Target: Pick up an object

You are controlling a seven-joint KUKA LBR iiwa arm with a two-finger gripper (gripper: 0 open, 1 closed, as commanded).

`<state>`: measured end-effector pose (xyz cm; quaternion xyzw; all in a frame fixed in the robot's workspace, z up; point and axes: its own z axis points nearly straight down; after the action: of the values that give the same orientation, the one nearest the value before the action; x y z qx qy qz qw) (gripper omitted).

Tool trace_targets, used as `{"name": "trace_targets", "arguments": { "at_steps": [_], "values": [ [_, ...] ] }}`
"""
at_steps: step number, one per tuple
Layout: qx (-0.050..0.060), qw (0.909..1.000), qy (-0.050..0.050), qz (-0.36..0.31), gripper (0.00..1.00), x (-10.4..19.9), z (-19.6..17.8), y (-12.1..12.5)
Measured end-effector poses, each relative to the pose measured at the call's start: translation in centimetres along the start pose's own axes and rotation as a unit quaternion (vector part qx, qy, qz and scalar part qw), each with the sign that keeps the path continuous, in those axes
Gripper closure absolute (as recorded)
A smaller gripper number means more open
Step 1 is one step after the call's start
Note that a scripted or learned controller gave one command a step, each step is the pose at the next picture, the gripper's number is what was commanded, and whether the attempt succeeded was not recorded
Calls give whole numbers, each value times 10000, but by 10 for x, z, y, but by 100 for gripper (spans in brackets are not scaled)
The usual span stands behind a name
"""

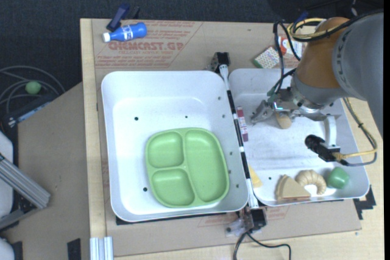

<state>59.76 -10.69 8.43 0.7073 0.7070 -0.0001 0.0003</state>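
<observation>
Hovering over the right shallow white bin (259,79), near its far edge: grey two-finger gripper (275,111). Touching a small tan rounded object (283,122). Finger state impossible to tell.

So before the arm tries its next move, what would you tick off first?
1. Hand is over the right bin: ok.
2. Something small and tan lies just under the hand: ok.
3. That item is between the fingers: cannot tell.
4. Croissant and green ball lie apart from the hand, near the front wall: ok.
5. Green tray lies flat in the left bin: ok.
</observation>
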Motion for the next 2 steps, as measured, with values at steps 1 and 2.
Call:
{"name": "trace_targets", "arguments": {
  "at_steps": [1, 2],
  "values": [
    [-7, 10000, -2, -2, 0, -23, -1, 32],
    [-28, 10000, -11, -6, 100, -23, -12, 34]
  ]
}}
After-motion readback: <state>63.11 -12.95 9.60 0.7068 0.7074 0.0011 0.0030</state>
